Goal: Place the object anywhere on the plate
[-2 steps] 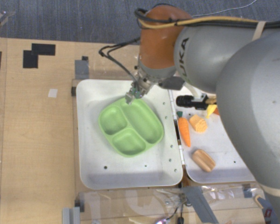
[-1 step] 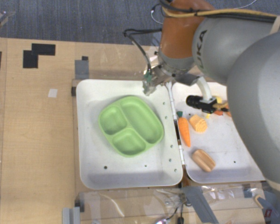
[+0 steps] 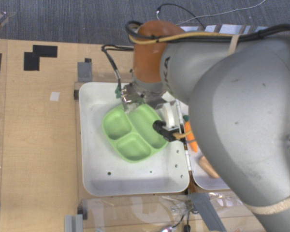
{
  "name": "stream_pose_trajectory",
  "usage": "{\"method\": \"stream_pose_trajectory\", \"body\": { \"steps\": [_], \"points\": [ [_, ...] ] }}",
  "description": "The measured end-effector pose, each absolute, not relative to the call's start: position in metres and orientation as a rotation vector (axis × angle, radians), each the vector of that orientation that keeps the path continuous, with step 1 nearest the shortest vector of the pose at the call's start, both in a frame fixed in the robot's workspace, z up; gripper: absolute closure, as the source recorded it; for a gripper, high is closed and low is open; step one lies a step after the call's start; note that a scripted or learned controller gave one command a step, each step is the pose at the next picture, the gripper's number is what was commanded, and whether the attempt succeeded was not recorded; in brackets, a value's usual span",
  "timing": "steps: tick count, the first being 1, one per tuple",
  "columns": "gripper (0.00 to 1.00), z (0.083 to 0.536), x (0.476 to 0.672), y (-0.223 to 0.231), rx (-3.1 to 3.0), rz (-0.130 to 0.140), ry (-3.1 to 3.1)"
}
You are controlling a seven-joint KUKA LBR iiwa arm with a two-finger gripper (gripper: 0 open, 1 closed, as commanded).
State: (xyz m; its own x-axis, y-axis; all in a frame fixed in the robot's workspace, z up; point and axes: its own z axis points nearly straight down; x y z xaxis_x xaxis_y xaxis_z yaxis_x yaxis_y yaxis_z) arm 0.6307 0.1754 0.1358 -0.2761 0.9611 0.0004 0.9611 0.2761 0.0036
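Camera view looks down on a wooden bench (image 3: pixel 34 153) with 2 white bins side by side. A green plate (image 3: pixel 121 124) with 3 compartments lies flat in the left bin (image 3: pixel 94 168), set at a slant and toward the bin's far right part. The grey arm (image 3: pixel 241 105) reaches in from the right and covers most of the right bin (image 3: pixel 197 180). Its orange band (image 3: pixel 150 52) stands above the left bin's far edge.

The gripper (image 3: pixel 128 99) hangs just over the plate's far rim, and whether it is spread or pressed together cannot be told from this angle. Nothing can be seen held in it.

Which thing is the task's object cannot be told. An orange piece (image 3: pixel 192 143) lies at the right bin's left edge, half hidden by the arm. A tan piece (image 3: pixel 208 167) lies nearer in the same bin, close beside it.

On the bench at far left sit black block-shaped marks (image 3: pixel 38 56). Nearer lies a small pale sticker (image 3: pixel 54 96), too small to read.
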Motion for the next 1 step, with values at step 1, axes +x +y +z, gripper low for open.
{"method": "stream_pose_trajectory", "body": {
  "steps": [1],
  "points": [
    [1.00,0.1874,0.6353,0.2016,1.783,0.008,2.581]
  ]
}}
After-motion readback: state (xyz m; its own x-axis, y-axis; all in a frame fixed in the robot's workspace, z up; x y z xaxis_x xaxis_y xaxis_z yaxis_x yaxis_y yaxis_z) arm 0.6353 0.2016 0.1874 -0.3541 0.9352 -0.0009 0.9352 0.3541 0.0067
